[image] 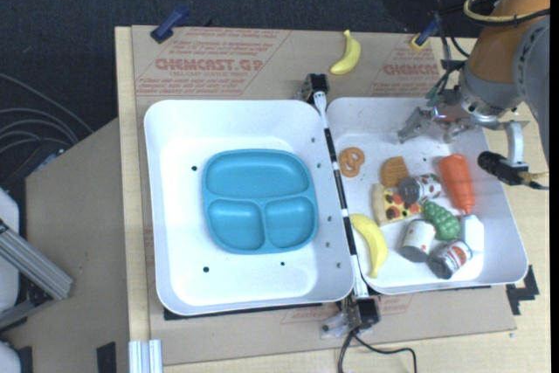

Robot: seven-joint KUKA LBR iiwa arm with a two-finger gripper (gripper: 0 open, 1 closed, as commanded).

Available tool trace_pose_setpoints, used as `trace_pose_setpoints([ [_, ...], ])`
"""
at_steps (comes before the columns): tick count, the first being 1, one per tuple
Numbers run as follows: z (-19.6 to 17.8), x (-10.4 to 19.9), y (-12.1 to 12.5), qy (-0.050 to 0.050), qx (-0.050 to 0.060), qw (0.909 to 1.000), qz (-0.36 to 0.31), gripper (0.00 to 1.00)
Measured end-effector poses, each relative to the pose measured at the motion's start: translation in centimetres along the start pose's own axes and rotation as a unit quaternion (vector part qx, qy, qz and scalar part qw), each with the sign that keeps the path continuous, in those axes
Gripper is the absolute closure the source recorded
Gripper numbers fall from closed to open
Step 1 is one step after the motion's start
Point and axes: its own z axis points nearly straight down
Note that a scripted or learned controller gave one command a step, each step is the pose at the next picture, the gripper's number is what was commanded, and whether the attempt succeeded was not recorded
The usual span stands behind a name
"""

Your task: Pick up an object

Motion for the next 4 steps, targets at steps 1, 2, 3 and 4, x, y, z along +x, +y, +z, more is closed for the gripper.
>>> trace_pose_setpoints([
  [1, -1.1, 0.0, 0.1, 0.000, -0.001, 1.0000, 0.000, 1.00],
  [2, -1.0, 0.0, 0.1, 0.000, -0.001, 1.0000, 0.000, 0.00],
  [3, 0.0, 0.1, 0.0, 0.000, 0.000, 1.0000, 0.000, 0.00],
  [4, -1.1, 0.1, 0.1, -0.001, -0.001, 1.0000, 0.000, 1.00],
])
